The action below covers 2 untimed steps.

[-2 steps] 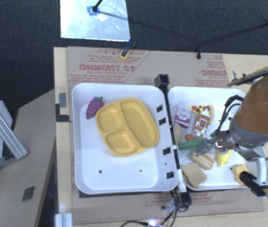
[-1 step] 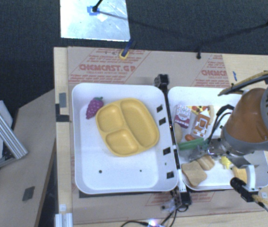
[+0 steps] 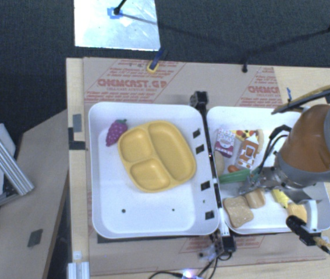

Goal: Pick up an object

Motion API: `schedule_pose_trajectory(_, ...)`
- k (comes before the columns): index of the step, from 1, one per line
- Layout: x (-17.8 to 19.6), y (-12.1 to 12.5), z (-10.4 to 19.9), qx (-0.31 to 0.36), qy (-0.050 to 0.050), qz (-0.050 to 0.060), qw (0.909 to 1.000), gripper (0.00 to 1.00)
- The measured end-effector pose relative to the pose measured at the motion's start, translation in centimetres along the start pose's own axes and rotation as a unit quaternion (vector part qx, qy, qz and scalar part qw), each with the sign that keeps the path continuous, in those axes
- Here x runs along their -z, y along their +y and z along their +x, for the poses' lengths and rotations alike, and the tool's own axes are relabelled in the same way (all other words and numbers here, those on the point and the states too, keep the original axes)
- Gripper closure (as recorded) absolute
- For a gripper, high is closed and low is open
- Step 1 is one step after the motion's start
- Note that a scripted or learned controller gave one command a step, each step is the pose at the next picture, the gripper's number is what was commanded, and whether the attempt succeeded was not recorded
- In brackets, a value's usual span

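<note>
From my seat, the gripper (image 3: 252,185) hangs low in the right bin (image 3: 223,116), at the centre-right of the frame, with the arm's bulk covering that bin's right half. I cannot tell whether the jaws are released or clenched; the wrist shades them. I judge the arm is set here because the pickable clutter is packed in this bin.

The likeliest target, the small bread piece (image 3: 255,199), lies just below the gripper in the frame. It sits close beside the larger toast slice (image 3: 238,212), at the bin's lower left.

A green stick (image 3: 234,176) lies just left of the gripper, and two snack packets (image 3: 247,150) sit above it. A yellow piece (image 3: 281,199) peeks out under the wrist. These crowd the approach, so a closing grip could catch a neighbour.

The left bin (image 3: 103,214) holds a yellow divided plate (image 3: 156,156) and purple grapes (image 3: 116,132), well apart from the arm.
</note>
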State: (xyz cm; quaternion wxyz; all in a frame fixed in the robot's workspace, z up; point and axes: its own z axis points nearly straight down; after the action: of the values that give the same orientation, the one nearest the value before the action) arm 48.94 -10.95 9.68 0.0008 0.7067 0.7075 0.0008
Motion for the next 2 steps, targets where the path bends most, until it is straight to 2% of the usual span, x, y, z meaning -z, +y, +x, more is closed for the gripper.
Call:
schedule_pose_trajectory(1, 4.8, -0.4, 0.8, 0.002, 0.0, -0.001, 1.0, 1.0)
schedule_pose_trajectory(2, 9.8, -0.6, -0.2, 0.001, -0.001, -0.002, 1.0, 1.0)
